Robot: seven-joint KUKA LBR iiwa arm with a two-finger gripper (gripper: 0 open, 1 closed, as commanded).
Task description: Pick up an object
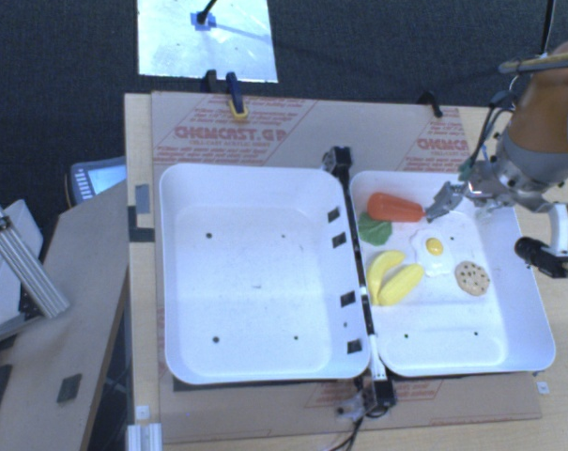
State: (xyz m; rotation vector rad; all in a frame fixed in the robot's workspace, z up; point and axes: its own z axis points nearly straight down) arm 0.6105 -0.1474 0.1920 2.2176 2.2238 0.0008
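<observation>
Over the right bin (523, 346), gripper (445, 201), finger state indiscernible, hangs beside carrot (395, 208), near egg (434, 249), bananas (394, 277), cookie (471, 277).

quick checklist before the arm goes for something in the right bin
1. Objects in reach: ok. The carrot, green piece, banana, egg and cookie all lie in the right bin.
2. Gripper near a target: ok. It sits at the carrot's right end, above the egg.
3. Gripper already holding something: cannot tell. Nothing shows between its fingers, but they are blurred.
4. Finger opening: cannot tell.
5. Target clear of neighbours: not ok for the carrot, which touches the green piece. Ok for the cookie, which lies apart.
6. Room from the bin wall: ok for the egg and cookie. The green piece sits close to the divider.
</observation>
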